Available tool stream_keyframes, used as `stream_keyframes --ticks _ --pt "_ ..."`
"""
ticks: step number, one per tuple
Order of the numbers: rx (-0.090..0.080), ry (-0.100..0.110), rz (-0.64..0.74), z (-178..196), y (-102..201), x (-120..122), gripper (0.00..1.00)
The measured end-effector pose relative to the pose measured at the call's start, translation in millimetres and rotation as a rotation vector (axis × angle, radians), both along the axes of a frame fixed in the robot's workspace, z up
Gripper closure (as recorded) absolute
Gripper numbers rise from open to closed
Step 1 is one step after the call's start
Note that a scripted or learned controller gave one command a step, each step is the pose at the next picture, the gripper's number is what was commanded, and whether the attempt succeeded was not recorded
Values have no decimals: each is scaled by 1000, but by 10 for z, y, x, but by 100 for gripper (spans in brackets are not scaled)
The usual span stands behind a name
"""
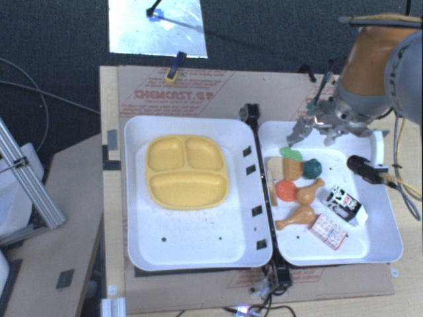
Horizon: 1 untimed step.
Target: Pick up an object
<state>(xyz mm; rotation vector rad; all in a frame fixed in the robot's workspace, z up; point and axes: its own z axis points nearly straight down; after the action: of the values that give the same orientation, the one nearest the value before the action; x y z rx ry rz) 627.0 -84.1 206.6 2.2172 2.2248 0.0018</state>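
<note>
The end effector (310, 127) hovers over the right bin's (380, 243) far edge; I cannot tell its state. Toy food clusters near that bin's left wall. The drumstick (296, 218) looks light, stiff and smooth; its narrow shaft seems the best grip.

Robotics lab test cell. Evidence: industrial arm (377, 65) entering at 2 o'clock; two white bins (198, 256) clamped together on a cardboard sheet (178, 91) over the bench; loose cables (39, 91) at 9 o'clock; aluminium framing (26, 177) at 8 o'clock; dark carpet (53, 18) at 11 o'clock.
</note>
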Motion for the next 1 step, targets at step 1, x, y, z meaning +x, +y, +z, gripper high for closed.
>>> stream_keyframes --ticks 1 --pt "-2 4 -5 -1218 -324 -186 0"
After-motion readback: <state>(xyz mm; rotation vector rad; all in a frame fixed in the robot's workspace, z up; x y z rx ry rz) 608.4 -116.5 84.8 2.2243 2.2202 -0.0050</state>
